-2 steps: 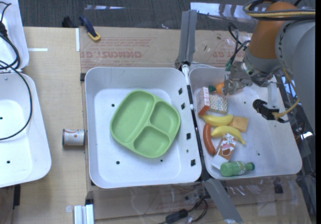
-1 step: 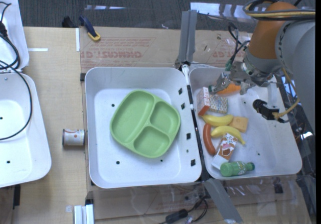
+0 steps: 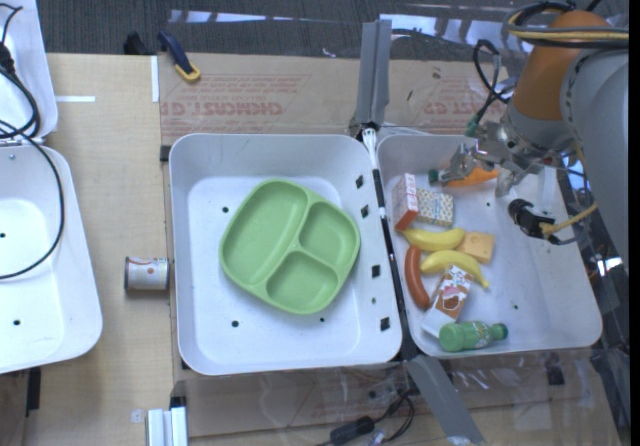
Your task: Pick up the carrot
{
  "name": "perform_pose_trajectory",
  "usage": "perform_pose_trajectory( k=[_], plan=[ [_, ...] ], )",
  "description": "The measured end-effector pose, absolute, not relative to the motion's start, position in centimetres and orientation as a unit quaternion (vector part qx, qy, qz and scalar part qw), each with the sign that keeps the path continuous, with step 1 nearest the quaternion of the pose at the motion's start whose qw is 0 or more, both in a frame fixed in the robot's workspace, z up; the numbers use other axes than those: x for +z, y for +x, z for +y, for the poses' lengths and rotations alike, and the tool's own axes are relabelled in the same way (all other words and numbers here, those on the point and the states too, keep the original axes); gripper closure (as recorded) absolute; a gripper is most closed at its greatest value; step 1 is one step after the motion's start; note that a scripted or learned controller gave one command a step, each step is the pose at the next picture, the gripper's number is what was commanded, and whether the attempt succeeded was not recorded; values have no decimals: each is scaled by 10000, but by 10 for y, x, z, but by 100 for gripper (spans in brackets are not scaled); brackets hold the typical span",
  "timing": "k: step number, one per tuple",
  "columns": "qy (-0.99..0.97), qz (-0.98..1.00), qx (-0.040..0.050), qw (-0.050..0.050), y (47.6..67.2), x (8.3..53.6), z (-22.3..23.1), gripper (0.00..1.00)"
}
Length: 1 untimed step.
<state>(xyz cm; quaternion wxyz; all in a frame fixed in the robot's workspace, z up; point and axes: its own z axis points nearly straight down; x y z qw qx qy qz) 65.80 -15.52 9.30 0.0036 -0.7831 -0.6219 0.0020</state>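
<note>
- Carrot, a small orange toy one with a green tip (image 3: 470, 174), lies at the far edge of the right white bin (image 3: 560, 314), just beyond the heap of other play food
- Two-finger gripper (image 3: 478, 162) hangs directly over it, metal fingers seeming to straddle the orange body; whether they are clamped on it or merely around it I cannot tell
- Grey arm with its orange band (image 3: 552, 69) leans in from the right, probably to drop onto the carrot clear of the pink-and-white box (image 3: 420, 202) beside it
- Yellow bananas (image 3: 445, 249), red sausage (image 3: 417, 278) and green bottle (image 3: 472, 335) sit nearer the front, apart from the gripper
- Green divided plate (image 3: 290, 247) rests in the left bin (image 3: 200, 334), away from the work
- Judgement: grasp stage, lift not yet evident
</note>
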Motion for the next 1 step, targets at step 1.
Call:
perform_pose_trajectory(
  k=[1],
  plan=[
    [-7824, -6228, 24, 25, 658, 102, -155, 100]
  ],
)
